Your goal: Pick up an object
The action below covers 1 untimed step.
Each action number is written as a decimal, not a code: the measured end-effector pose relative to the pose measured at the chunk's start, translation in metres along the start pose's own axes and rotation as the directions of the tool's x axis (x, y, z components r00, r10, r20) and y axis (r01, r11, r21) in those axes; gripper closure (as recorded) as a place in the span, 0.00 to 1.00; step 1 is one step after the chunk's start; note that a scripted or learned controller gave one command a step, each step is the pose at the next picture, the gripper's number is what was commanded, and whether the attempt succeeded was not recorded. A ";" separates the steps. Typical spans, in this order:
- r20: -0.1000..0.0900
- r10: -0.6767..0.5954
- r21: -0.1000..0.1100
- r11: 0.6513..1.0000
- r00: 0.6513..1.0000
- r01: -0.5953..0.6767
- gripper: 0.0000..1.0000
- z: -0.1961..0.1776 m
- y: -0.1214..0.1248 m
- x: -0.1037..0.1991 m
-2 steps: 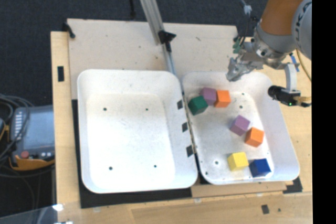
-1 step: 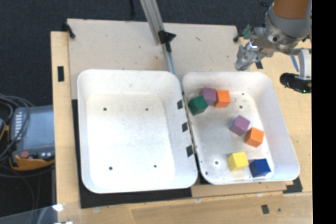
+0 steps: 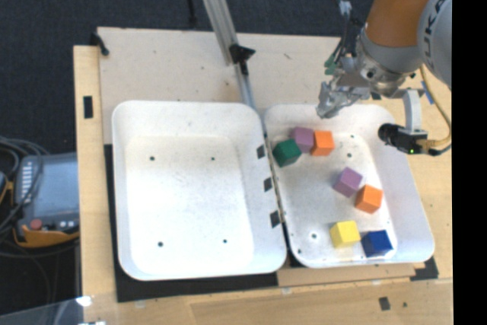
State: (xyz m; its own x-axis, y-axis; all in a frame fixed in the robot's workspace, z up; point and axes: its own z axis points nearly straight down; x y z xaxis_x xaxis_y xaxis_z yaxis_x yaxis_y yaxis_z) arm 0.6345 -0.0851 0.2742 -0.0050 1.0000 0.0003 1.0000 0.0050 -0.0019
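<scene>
Above the right white plastic bin's far rim, the claw hangs; its opening cannot be determined, nothing visibly held. The small orange cube lies near, at 6 o'clock, touching a purple cube.

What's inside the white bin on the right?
Seven blocks lie in the right bin: green, two purple, two orange, yellow, blue. The gripper covers its far rim.
</scene>
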 end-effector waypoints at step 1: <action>-0.001 -0.001 -0.002 1.000 1.000 0.001 1.00 0.003 -0.009 0.050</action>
State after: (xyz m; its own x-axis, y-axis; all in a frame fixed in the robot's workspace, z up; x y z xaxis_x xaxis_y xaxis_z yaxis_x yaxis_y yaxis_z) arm 0.6257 -0.0348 0.2713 -0.0065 1.0000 0.0009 1.0000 0.0065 -0.0003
